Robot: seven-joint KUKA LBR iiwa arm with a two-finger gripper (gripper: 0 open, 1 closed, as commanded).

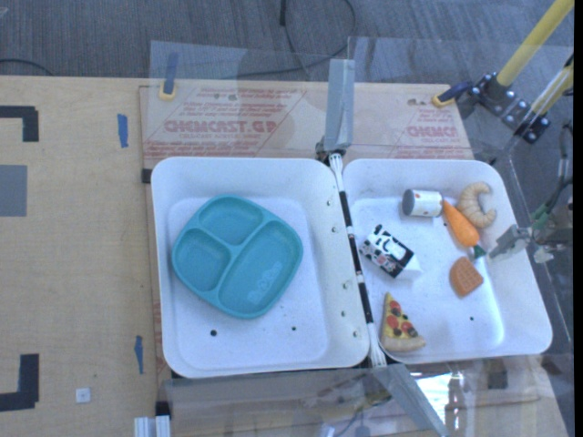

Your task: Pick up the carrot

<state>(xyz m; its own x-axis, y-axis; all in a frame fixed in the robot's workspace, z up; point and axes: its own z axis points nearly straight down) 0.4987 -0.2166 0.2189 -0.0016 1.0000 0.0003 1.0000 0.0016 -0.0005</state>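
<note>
The gripper (503, 241) sits at the right bin's (524, 330) right side, a thin metallic shape whose fingers I cannot tell apart as spread or closed (too small and blurred). Just left of it lies the carrot (461, 225), touching a croissant (478, 202), with a small can (422, 203) beyond. A cracker (465, 278) and pizza slice (400, 325) lie nearer. The left bin (173, 335) holds a teal plate (238, 255).

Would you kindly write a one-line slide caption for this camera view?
Carrot lies in the right bin between a croissant and a can; the gripper waits alongside.
</note>
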